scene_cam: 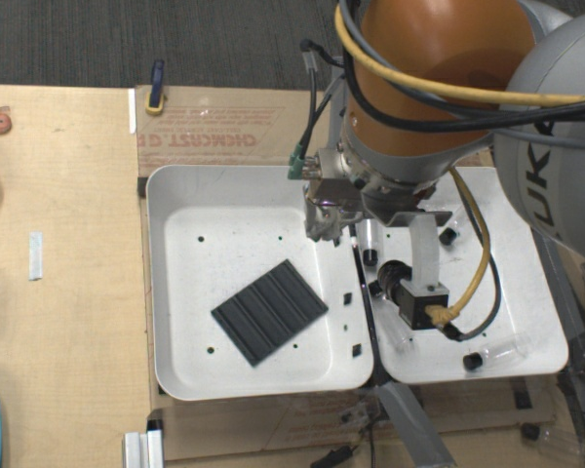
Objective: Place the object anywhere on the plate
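Task status: not finished, by judgement; placement still to do. Plate [269, 312], dark, ribbed and rectangular, lying flat in left bin [166, 291], nothing resting on it. Gripper [339, 224] hanging above the rim between the bins, just up and right of the plate. Opening of gripper: cannot tell. Object to be placed: cannot tell which item, nor whether held. Right bin [526, 359], right of the plate, holding several small dark pieces and one clear item near its lower edge.
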### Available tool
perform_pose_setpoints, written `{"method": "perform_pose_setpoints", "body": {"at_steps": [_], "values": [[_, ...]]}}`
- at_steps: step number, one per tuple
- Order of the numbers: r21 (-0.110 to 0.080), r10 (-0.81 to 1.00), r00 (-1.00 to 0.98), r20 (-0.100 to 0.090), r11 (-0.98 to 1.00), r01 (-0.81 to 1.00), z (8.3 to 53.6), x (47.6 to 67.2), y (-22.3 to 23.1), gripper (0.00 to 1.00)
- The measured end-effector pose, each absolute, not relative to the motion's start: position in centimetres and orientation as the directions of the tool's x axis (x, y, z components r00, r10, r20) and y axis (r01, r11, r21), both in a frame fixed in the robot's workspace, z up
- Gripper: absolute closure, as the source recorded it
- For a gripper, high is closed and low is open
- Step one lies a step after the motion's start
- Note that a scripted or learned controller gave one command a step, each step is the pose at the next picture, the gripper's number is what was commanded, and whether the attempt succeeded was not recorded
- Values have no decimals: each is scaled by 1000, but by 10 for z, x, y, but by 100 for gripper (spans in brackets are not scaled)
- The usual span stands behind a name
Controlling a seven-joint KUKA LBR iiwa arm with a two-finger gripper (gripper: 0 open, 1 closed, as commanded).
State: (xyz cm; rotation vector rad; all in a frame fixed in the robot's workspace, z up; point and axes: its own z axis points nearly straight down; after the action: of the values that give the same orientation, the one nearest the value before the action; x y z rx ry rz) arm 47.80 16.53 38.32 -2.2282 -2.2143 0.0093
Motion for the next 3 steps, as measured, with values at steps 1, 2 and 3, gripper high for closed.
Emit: {"method": "perform_pose_setpoints", "body": {"at_steps": [1,2,3], "values": [[-5,979,-204,-2,204,979,355,478,99,100],[-4,966,-257,-1,257,966,273,497,79,100],[-4,966,-257,-1,257,966,272,498,79,0]]}}
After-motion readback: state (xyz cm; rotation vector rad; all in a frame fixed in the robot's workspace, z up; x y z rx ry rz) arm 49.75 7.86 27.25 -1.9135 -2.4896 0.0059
